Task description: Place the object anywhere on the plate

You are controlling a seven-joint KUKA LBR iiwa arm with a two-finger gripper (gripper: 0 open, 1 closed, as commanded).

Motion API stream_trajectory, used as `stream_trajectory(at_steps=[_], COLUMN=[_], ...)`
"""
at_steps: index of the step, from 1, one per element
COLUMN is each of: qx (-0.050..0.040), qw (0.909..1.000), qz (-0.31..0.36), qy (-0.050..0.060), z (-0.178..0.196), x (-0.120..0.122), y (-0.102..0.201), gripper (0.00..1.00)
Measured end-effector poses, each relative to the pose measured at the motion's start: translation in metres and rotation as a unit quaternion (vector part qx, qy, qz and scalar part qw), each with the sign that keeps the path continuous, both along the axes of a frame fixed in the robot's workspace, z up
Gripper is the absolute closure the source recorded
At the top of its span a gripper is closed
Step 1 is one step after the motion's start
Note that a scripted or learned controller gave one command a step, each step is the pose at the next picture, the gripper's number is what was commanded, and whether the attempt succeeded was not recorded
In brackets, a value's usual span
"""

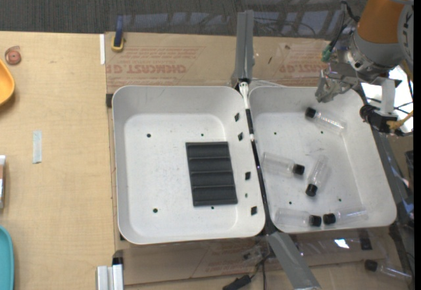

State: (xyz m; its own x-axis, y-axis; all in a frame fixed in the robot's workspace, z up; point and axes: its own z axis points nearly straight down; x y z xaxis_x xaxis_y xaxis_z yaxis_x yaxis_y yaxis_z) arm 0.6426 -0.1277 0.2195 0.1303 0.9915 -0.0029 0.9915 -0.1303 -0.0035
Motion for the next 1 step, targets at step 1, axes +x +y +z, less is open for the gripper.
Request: stream_trajectory(at_steps=[1], qx=[-0.0001], qw=[0.9918], qz=[-0.128], qy=[-0.001], z=[-0.0209], x=[0.0158], y=[0.0512], gripper=[1.00])
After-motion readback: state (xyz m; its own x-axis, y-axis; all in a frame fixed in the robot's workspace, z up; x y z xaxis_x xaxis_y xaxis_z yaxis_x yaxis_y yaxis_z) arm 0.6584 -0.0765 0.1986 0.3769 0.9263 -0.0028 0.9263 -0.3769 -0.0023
